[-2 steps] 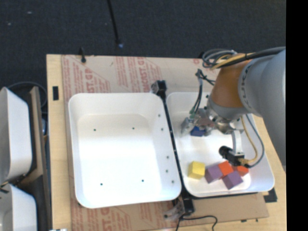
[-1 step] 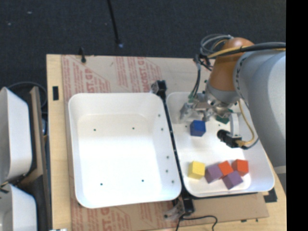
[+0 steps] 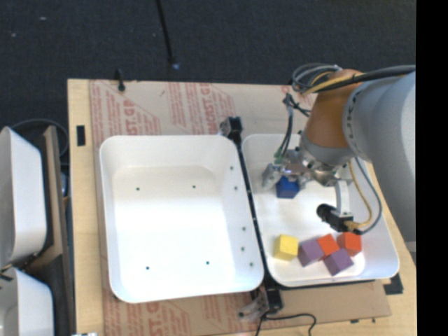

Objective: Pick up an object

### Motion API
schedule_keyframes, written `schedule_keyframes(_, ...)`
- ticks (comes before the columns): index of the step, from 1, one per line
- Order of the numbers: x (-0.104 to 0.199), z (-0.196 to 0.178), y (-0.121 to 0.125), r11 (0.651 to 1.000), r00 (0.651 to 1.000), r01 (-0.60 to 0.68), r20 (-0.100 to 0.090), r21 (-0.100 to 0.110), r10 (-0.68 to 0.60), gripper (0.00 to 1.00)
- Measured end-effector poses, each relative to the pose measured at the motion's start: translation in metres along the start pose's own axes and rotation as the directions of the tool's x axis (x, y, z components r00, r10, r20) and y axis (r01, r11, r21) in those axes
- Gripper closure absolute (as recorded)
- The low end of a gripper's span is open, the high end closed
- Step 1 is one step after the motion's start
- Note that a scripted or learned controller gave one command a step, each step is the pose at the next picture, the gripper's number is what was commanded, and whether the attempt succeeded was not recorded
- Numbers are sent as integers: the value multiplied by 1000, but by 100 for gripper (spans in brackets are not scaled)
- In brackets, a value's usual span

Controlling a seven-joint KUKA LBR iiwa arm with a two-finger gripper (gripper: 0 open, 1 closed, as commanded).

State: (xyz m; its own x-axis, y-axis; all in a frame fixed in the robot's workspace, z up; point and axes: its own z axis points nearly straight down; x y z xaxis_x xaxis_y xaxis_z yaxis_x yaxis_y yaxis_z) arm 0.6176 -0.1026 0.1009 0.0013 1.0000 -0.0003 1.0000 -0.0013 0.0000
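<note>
Dark carpet surrounds a plywood bench [image 3: 175, 107] bearing two shallow white bins: the left bin [image 3: 175, 152] and, touching it, the right bin [image 3: 378, 257]. Over the right bin's twelve o'clock part the gripper [image 3: 285, 177] hangs with a blue cube [image 3: 287, 187] showing just under it; whether the cube is pinched or merely lies beneath I cannot tell, nor how the pincer stands. If the cube is caught only by a corner, it will likely slip out or tip aside on the lift. Towards six o'clock in the same bin lie a yellow cube [image 3: 285, 246], two purple cubes [image 3: 309, 252] and [image 3: 339, 261], and two orange cubes [image 3: 328, 243] and [image 3: 351, 242], clustered and touching, well apart from the blue one. Loose cables [image 3: 364, 201] droop from the wrist towards four o'clock and could snag.
</note>
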Motion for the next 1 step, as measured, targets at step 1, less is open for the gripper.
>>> schedule_keyframes(1, -27, -76, -56, 997, 997, 71, 2, -7, -71, 0)
